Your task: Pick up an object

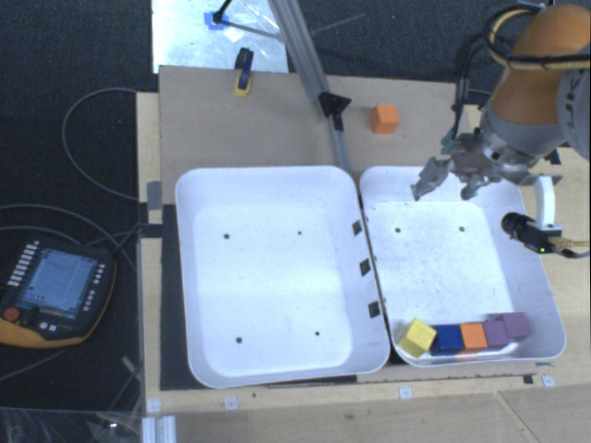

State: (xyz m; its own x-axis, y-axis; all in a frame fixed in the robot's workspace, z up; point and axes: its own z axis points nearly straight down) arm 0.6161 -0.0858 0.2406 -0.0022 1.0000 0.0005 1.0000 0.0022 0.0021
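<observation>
Bench (pixel 249 127) with two white bins (pixel 268 275), dark carpet around; claw (pixel 452 181) open, empty.

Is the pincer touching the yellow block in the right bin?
Apart. The camera view shows the pincer over the bin's far end, the yellow block at its near edge, bare white floor between.

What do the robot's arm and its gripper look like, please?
The grey metal arm carries a wide orange band above the wrist, with black cables looping beside it. The two-finger gripper is grey metal with short, dark-tipped fingers.
</observation>
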